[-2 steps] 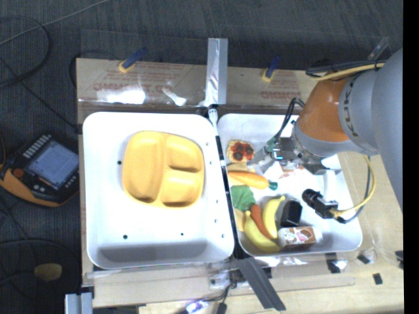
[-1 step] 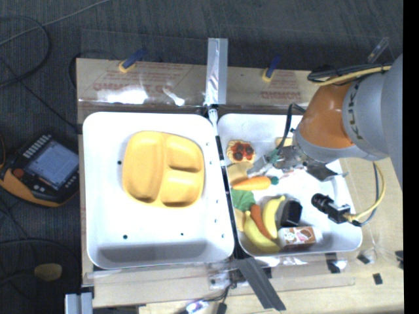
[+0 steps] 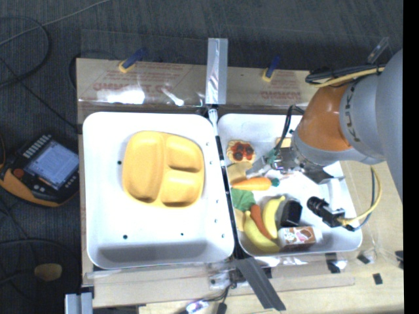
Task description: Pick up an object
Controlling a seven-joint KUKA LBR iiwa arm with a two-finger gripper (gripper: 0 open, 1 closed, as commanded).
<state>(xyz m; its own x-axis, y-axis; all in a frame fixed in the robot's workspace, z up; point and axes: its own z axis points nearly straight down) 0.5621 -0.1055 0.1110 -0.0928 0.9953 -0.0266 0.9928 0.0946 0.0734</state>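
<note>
Left white plastic bin (image 3: 98, 241): one yellow moulded tray with compartments (image 3: 162, 169), lying near the middle. Not the likely target.

Right white plastic bin (image 3: 353, 241): crowded along its left wall. Near the far left corner, a small flat pizza-slice toy with red dots (image 3: 240, 150); just below it an orange plastic carrot (image 3: 252, 183), lying crosswise and touching a green leafy piece (image 3: 243, 200). Toward the near edge, a curved yellow plastic banana (image 3: 252, 231) beside a small brown-and-white carton (image 3: 298, 235).

Grey arm with orange band (image 3: 334, 120): reaching in over the far right part of that bin, its tip close above the carrot's right end. Hard to tell from above how wide the grip stands, or whether anything sits in it.

Probably the approach step. Best to aim for the carrot's middle, close across its narrow width, descend straight, and keep off the bin wall and the green piece. Risk of slipping off the tapered end.
</note>
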